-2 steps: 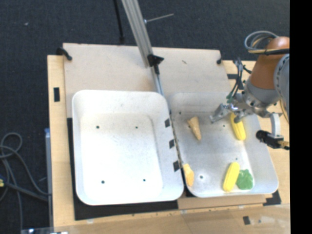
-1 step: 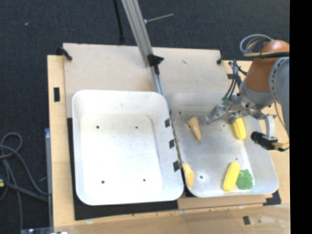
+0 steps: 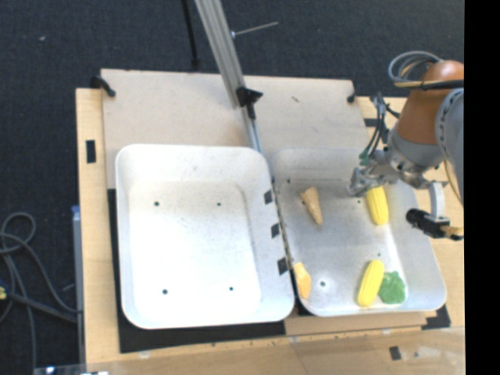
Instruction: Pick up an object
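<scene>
The tabletop (image 3: 187,108), a pale board on a wooden frame, carries two shallow white bins side by side. The left bin (image 3: 137,209) shows only a few dark specks on its floor, while the right bin (image 3: 336,166) holds all the loose pieces. The grey arm (image 3: 426,127) with its orange band reaches in from the right and hangs over the upper right part of the right bin. Its claw (image 3: 365,180) sits low near the bin floor; whether it is apart or together cannot be told from this slanted view, and nothing is visibly held in it. The nearest candidate is the upper yellow corn cob (image 3: 377,205), which lies just beside the claw, a little down and to the right of it, with its long axis running roughly top to bottom in the view. A judgement: the pick turns on this small offset, since the claw would need to shift down and right and straddle the cob across its short width. A tan cone-shaped piece (image 3: 312,205) lies well to the claw's left, tilted. Near the bottom edge of the bin rest a second yellow cob (image 3: 370,282), touching a green leafy piece (image 3: 392,287), and a small orange-yellow piece (image 3: 301,280) against the bin's left wall.
</scene>
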